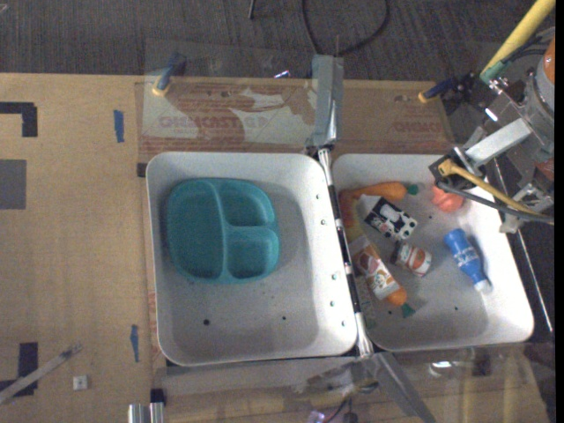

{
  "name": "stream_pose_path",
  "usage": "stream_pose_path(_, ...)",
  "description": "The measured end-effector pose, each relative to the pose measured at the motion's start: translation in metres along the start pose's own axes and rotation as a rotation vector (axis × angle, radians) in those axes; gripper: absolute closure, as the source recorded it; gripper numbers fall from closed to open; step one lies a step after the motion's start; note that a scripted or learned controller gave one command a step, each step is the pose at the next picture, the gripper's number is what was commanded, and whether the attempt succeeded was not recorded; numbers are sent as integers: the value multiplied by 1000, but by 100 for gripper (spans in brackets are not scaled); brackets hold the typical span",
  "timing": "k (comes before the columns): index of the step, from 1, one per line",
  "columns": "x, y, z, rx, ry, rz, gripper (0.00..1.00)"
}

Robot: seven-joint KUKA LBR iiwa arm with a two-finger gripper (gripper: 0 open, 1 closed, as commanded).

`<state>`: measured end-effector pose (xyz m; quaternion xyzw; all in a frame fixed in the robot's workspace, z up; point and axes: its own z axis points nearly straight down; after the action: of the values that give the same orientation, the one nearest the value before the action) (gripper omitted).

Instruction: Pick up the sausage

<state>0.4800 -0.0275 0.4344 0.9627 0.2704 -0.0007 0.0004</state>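
Sausage [378,274]: lies in the right bin [507,320], at its 9 o'clock side, beside the divider. Claw [451,173]: at the bin's 1 o'clock rim, finger state cannot be told. Left bin [264,324]: holds a teal tray [222,229]. Bench [70,236]: brown cardboard, blue tape marks. Floor [132,16]: dark carpet at 12 o'clock.

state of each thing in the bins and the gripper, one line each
teal plate: flat in the left bin, nothing on it
carrot: lying near the right bin's back edge
cow toy: lying on its side
sausage: lying flat, untouched
small can: tipped on its side
blue bottle: lying down
gripper: above the right bin's back corner
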Motion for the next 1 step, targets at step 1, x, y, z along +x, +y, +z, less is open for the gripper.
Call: stream_pose_path(1, 28, -47, 100, 1, 0, 351, 0)
